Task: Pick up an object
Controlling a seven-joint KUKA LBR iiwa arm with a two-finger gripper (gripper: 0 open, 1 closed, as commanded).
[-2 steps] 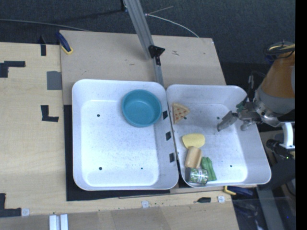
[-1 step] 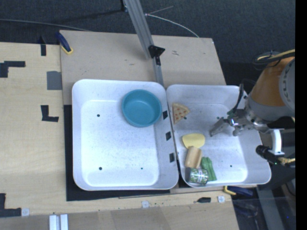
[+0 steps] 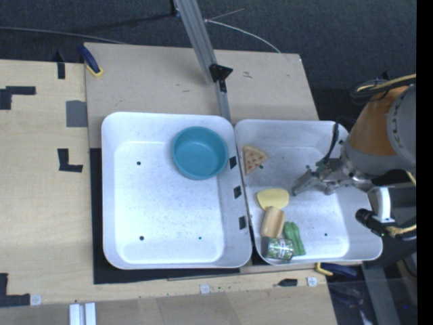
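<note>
Camera view: looking down at a slant on two white bins, side by side in the middle of the frame.
Arm: the arm (image 3: 385,131) is reaching in from the right edge over the right bin (image 3: 338,246).
Gripper: the gripper (image 3: 300,185) is pointing left and down; whether it is spread or closed cannot be told, and nothing is showing in its grip.
Nearest thing: the yellow piece (image 3: 272,198) is lying just left of and below the tip, long axis roughly across the frame.
Others: a tan cylinder (image 3: 272,221), a green piece (image 3: 294,239) and a can (image 3: 278,250) are crowding below it; a cracker (image 3: 254,158) is sitting at upper left.
Left bin: the left bin (image 3: 162,235) is holding a blue bowl (image 3: 199,152).
Surface: speckled white floor, shallow walls.
Room: open floor is lying right of the pile, probably giving clearance.
</note>
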